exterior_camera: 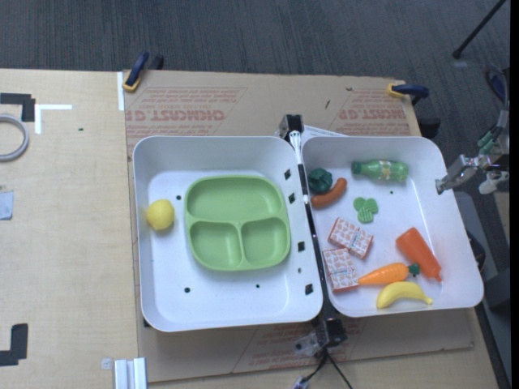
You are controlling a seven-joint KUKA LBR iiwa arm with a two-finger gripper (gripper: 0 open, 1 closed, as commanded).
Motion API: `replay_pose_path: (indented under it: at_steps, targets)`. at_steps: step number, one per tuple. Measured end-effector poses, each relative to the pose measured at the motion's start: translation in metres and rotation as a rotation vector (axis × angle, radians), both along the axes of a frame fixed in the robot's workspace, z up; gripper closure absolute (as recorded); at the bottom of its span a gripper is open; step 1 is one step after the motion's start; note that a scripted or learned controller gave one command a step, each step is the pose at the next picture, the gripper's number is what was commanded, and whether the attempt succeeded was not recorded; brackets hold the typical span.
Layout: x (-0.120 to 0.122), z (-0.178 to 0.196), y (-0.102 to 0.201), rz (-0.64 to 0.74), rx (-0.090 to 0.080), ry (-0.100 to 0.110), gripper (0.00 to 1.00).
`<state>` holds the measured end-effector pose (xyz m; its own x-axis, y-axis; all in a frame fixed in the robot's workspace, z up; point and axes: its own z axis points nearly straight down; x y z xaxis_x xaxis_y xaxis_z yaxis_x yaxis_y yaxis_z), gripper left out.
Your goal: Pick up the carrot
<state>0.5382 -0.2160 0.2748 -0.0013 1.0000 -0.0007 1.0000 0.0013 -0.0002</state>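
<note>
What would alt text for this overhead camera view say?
A carrot lies in the right white bin among toy foods, beside a banana. The gripper hangs at that bin's right edge. The left bin holds a green tray and a lemon.

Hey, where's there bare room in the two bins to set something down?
Left bin: bare floor below the green tray, and a strip above it; the lemon sits left. Right bin: a bare patch between the green bottle and orange bottle. The carrot, banana and packets crowd its lower part.
</note>
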Motion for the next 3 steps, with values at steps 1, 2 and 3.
replay_pose_path:
  at_steps: [1,2,3]
  targets:
    - [-0.061,-0.123,0.050,0.050,0.001,0.000,0.00]
    - [-0.061,-0.183,0.056,0.141,0.002,0.001,0.00]
    - [-0.060,-0.183,0.095,0.265,0.001,-0.001,0.00]
